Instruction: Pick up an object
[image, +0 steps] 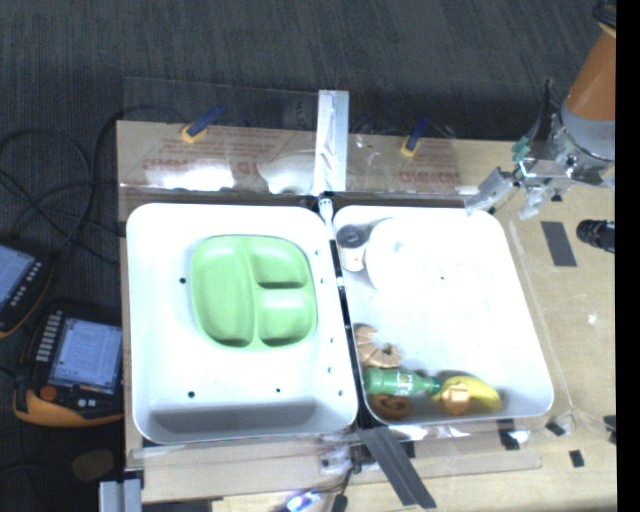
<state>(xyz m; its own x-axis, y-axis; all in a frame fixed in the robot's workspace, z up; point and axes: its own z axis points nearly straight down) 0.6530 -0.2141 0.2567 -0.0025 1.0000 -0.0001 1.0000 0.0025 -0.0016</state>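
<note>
Objects cluster at the lower edge of the right bin (520, 300): a green bottle (398, 383), a yellow banana (480, 394), a brown toy (378, 352); the gripper (508, 188) hangs at upper right, past that bin's top corner, holding nothing; a green divided tray (253, 290) lies in the left bin (160, 390)

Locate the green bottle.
The green bottle lies in the right bin, at its near edge, between the brown toy and the banana.

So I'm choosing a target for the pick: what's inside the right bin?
The right bin holds a white plate at its far left and, along the near wall, a green bottle, a yellow banana and small brown items too blurred to name.
</note>
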